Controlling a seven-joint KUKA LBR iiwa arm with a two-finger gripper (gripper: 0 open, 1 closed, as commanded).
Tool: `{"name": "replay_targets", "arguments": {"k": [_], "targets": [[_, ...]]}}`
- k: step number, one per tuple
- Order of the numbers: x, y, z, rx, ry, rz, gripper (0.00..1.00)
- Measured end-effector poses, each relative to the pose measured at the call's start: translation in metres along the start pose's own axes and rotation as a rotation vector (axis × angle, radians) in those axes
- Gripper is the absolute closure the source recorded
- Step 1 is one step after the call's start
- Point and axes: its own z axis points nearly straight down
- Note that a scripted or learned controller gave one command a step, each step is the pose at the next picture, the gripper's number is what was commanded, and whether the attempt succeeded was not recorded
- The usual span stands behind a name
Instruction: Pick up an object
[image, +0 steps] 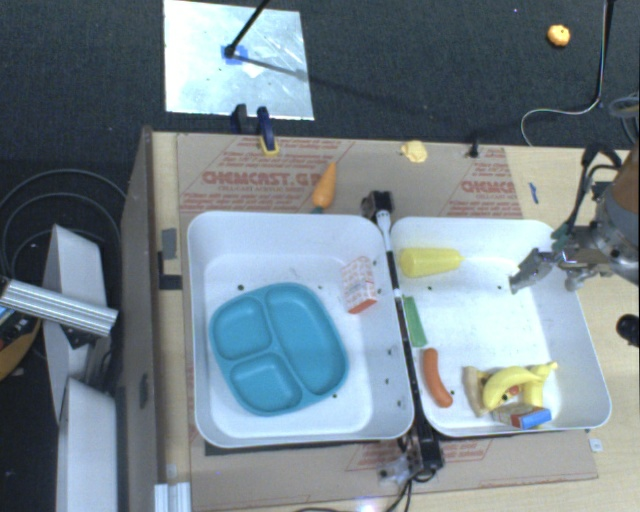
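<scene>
Hovering at the right bin's (575, 330) far right rim, my gripper (532, 268) is spread open and holds nothing. Candidate item: yellow corn cob (430, 262), at that bin's far left corner; likely light, stiff, smooth plastic, tapered and prone to roll, so pinch across its thick middle.

Two bins sit side by side on the counter (250, 170). The left bin (215, 250) holds a divided tray (277, 346) near its front and a small carton (358, 283) toward its right wall. The right bin (580, 375) holds a corn cob (430, 262) at its back left corner, a sausage (437, 377) by its left wall and a banana (512, 383) in its front right corner.
</scene>
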Motion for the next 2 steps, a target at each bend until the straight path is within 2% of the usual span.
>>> {"name": "replay_targets", "arguments": {"k": [1,2], "targets": [[0.079,-0.025,0.088,0.006,0.004,-0.005,0.00],[-0.021,-0.008,0.138,-0.002,-0.003,0.006,0.00]]}}
